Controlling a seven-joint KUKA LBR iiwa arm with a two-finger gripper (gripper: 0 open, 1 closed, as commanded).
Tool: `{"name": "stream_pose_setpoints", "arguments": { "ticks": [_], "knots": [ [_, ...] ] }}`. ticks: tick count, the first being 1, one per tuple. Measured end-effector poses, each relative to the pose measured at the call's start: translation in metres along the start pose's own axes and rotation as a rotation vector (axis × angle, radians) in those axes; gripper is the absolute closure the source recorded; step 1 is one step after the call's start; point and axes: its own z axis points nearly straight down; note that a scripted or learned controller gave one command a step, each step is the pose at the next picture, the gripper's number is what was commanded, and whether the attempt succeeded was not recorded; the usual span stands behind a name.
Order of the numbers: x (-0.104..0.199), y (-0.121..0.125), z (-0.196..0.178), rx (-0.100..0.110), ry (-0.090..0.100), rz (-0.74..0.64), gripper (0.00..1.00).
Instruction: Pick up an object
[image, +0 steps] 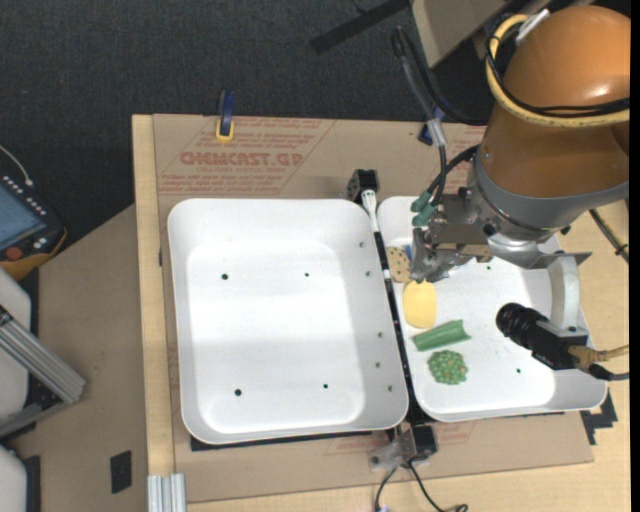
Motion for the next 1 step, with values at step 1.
{"name": "stream_pose_setpoints", "arguments": {
  "ticks": [1],
  "knots": [
    [0.0518,0.0006,-0.0651,-0.014,0.002,-0.002,1.00]
  ]
}}
